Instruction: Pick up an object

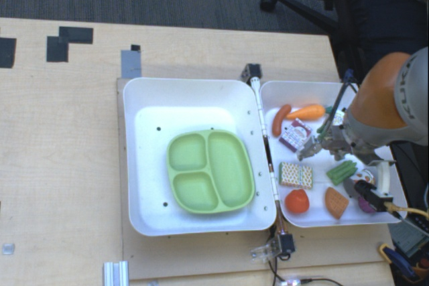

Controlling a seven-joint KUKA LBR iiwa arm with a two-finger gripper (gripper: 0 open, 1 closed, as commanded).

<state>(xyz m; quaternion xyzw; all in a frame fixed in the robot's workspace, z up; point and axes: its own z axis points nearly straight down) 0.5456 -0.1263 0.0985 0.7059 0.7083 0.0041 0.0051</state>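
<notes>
My gripper (pixel 310 148) hangs over the middle of the right bin (pixel 335 89), reaching in from the right below the arm's orange band. Its tip sits just right of a purple and white packet (pixel 291 136) and above a checkered cracker (pixel 295 175). I see nothing held in it. Around it lie a red sausage (pixel 280 119), an orange carrot (pixel 307 112), a red tomato (pixel 297 201), a green vegetable (pixel 342 171), an orange bread slice (pixel 336 202) and a purple eggplant (pixel 366 198). The arm hides part of the bin's right side.
The left bin (pixel 134 164) holds a green three-part plate (pixel 210 171). A ridge between the bins runs from a black clamp (pixel 252 72) at the back to a clip (pixel 276 246) at the front. An office chair (pixel 315 3) stands behind the bench.
</notes>
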